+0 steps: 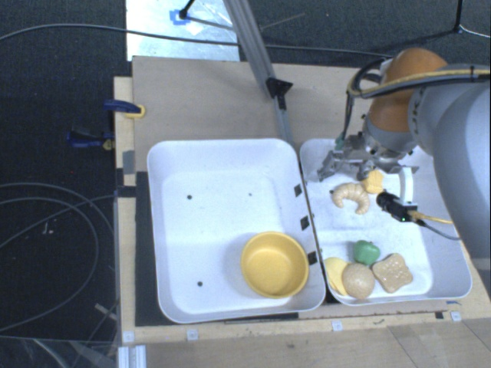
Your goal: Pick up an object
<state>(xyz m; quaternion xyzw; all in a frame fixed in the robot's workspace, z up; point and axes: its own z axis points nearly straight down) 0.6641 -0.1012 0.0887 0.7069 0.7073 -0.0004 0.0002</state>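
In the right bin [449, 282] lie several toy foods. A tan croissant [351, 195] sits near the bin's far left, with a small yellow piece [374, 181] right beside it. My gripper [349, 165] hangs just above and behind the croissant, at the far end of the bin, under the orange-banded wrist [399, 90]. Nothing shows held in it. Toward the front are a green pepper [367, 251], a slice of toast [392, 273], a round beige bun [357, 280] and a yellow piece [335, 270].
The left bin [199, 182] holds a yellow bowl [275, 264] at its front right. A grey pole [257, 44] slants down to the bench behind the bins. A black cable [399, 207] with a connector hangs from the arm over the right bin.
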